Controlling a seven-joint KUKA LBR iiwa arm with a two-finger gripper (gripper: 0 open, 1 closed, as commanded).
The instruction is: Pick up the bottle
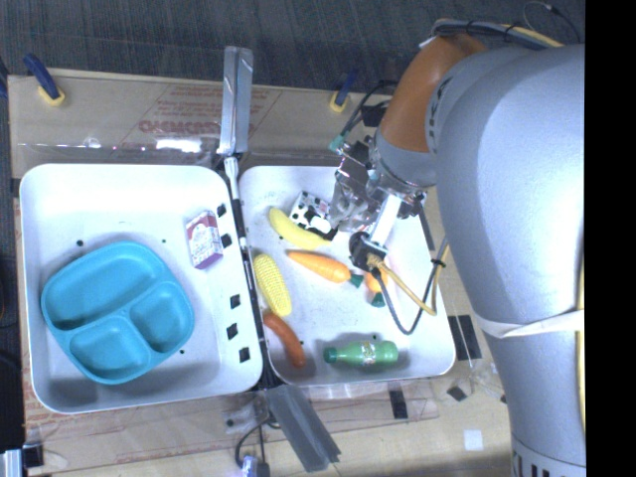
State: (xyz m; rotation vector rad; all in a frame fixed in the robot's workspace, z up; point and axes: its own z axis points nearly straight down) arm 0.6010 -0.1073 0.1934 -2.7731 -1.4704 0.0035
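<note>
Look at the right bin (328, 311) first. The green bottle (362, 354) lies on its side close to the front wall, and nothing is touching it. Just to its left you see a red sausage (283, 338) by the wall between the two bins. A bit further back is a yellow corn cob (271, 282), next to that same wall. Then comes an orange carrot (320, 265) in the middle, and a second small orange piece (373, 288) (too small to name) is off to its right. Behind the carrot lies a banana (293, 229). The gripper (341, 210) hangs over the back part of this bin, right by the banana and a small black-and-white thing (310, 210), well apart from the bottle. You cannot tell from here if it is gripping or let loose.

In the left bin (99, 207) you see a blue plate (114, 311) with three parts near the front, and a little red and white box (203, 238) further back.
</note>
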